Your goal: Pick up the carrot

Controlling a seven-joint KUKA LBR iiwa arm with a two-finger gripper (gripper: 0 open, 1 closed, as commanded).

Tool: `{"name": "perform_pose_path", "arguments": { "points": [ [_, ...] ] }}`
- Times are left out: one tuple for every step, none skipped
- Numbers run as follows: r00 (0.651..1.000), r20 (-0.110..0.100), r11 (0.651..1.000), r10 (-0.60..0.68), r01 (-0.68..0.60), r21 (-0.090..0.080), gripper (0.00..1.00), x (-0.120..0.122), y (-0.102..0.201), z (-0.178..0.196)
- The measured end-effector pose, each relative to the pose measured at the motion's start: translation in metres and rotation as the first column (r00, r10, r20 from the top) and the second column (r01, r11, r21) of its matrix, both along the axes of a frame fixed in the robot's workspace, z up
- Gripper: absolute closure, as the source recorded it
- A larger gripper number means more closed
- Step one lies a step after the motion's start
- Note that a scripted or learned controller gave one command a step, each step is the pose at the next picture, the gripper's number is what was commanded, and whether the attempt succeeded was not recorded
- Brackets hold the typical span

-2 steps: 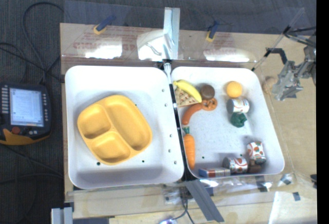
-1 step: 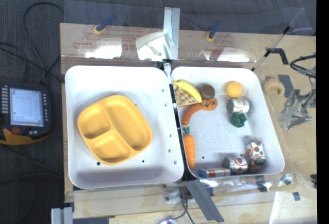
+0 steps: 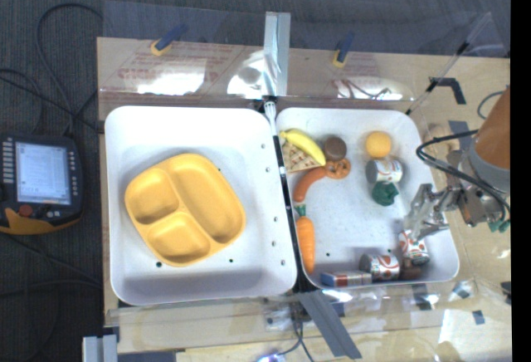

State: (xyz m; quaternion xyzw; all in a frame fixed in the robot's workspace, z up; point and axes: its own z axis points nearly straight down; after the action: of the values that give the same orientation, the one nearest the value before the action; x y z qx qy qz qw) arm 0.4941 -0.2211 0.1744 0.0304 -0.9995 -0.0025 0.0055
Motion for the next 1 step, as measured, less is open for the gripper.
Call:
{"name": "perform_pose_path", "arguments": {
  "points": [
    [0.961,0.017,0.961,-0.275,0.275,-0.005,1.00,0.0487,0.0072,0.0497]
  ]
}}
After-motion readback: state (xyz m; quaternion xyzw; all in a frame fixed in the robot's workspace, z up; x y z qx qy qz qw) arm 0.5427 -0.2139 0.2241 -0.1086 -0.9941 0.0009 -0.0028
